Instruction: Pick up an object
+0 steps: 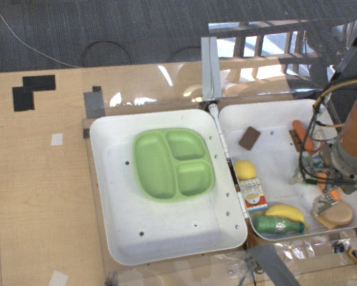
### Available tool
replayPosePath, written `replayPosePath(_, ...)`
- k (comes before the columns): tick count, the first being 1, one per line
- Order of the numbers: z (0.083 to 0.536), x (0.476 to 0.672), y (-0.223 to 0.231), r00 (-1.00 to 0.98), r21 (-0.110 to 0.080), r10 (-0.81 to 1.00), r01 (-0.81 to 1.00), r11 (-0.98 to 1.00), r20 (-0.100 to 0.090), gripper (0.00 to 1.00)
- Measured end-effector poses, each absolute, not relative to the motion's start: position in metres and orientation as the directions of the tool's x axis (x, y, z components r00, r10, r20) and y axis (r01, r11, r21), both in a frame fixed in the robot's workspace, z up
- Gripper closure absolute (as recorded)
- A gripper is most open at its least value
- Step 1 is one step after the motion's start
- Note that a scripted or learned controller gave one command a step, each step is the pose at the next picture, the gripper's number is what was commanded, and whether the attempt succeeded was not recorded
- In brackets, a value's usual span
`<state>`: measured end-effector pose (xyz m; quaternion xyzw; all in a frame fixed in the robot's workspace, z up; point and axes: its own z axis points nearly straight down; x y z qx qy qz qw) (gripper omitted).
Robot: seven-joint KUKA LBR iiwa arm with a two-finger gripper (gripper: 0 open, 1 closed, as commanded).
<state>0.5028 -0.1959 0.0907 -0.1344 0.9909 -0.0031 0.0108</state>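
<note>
Two shallow white bins sit side by side on a wooden bench. In the right bin, along its near edge, lie a green bottle with a yellow banana touching it just behind, and a tan round piece in the near right corner. Against the left wall a small printed carton lies with a yellow lemon behind it. Farther back are a brown block and, toward the right wall, an orange carrot-like piece. The left bin holds a green divided plate near its far right corner. The gripper hangs just above the tan piece; its fingers look slightly parted, with nothing visibly held.
</note>
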Motion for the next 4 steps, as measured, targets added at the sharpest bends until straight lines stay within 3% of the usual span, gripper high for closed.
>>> replayPosePath(1, 0.105, 0.508, -0.195, -0.962, -0.018, -0.273, -0.272, 0.962, -0.035, 1.0)
replayPosePath(2, 0.178, 0.551, -0.201, -0.874, -0.008, -0.485, -0.485, 0.874, -0.011, 1.0)
replayPosePath(3, 0.141, 0.513, -0.126, -0.625, -0.002, -0.781, -0.781, 0.625, -0.005, 1.0)
replayPosePath(4, 0.156, 0.521, -0.201, -0.447, -0.008, -0.894, -0.894, 0.447, -0.003, 1.0)
